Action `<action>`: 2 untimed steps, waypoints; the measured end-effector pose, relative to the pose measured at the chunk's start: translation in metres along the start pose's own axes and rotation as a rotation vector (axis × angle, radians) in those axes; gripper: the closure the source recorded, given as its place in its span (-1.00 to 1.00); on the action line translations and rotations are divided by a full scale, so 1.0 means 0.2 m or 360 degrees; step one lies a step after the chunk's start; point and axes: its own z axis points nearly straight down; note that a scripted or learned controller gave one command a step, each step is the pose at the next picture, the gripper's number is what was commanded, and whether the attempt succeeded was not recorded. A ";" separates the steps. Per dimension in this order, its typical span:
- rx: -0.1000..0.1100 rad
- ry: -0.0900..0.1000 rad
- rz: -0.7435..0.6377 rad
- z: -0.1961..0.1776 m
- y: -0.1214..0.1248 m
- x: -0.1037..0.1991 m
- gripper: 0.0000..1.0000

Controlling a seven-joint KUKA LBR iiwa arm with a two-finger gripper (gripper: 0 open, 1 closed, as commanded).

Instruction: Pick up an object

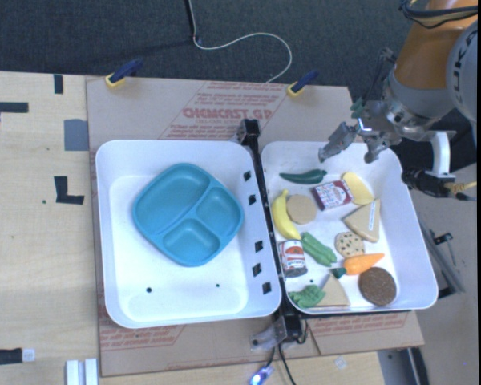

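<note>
The claw (354, 142) is seen above the far edge of the right bin (421, 239), near its far right corner. Its two fingers are spread wide, and nothing is held between them.

The toy food is piled in this right bin. The nearest pieces are the green pepper (303, 176), the red packet (330, 194) and the yellow piece (357, 187). All three lie just below the claw, toward the near edge of the bench. The green pepper is laid long-ways across the bin, from left to right. It sits a little to the left of the claw. The yellow piece is found almost straight under it.

So a short drop down and toward the near edge is likely needed. For the pepper, the fingers would best be closed across its thin side.

A blue plate (188, 213) is seen in the left bin (116, 215), well apart from the claw.
</note>
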 end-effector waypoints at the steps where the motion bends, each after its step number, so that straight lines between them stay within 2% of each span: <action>1: 0.0008 0.0002 -0.0005 0.23 -0.07 0.23 -1.00; 2: 0.0010 0.0003 -0.0004 0.34 -0.35 0.47 -1.00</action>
